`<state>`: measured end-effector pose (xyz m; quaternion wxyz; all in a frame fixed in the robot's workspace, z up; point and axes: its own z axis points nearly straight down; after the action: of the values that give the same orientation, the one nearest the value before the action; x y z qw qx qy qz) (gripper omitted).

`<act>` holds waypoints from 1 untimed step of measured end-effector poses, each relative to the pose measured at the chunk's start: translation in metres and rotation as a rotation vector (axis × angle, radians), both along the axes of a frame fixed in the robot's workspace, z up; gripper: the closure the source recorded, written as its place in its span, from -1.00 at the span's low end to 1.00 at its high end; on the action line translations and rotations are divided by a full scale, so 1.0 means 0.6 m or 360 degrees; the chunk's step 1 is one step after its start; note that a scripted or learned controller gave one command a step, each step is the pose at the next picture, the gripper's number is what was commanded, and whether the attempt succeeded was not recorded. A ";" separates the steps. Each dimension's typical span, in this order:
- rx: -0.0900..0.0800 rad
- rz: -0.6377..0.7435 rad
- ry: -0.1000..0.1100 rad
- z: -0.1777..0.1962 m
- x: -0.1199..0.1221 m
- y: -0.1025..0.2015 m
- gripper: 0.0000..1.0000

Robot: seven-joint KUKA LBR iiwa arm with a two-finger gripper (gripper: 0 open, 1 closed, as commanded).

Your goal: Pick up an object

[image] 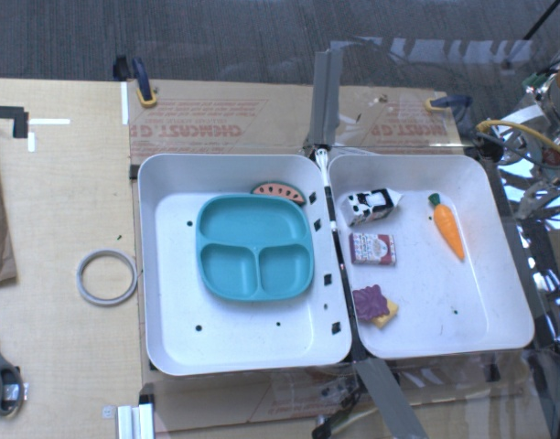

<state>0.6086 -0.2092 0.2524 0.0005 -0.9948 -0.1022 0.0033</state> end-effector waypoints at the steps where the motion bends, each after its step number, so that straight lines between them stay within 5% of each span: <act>1: 0.0000 0.0000 0.0000 0.000 0.000 0.000 -1.00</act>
<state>0.6086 -0.2092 0.2524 0.0005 -0.9948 -0.1022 0.0033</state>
